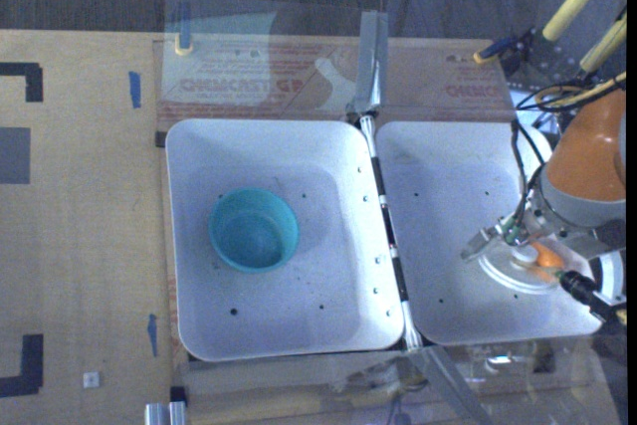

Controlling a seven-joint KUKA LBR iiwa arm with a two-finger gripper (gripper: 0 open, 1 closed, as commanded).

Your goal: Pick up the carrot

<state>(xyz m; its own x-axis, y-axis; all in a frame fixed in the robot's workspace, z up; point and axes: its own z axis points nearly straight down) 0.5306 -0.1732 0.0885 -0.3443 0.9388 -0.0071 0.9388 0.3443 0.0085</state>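
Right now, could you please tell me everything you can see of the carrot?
The carrot shows as a small orange patch in the right bin, near its right edge, directly under the arm's wrist. The gripper and its hardware cover most of it, so its shape, lie and any contact with the fingers cannot be made out.

My arm [587,164] wears a broad orange band, rounded like a shell, with a grey ring beneath it at the wrist. Black cables [526,154] loop down my side, and a thinner yellow one crosses them near the top. Below the wrist sits a pale, round disc-shaped flange, with a small greenish circuit piece beside it. My claw [525,252] is light grey metal.
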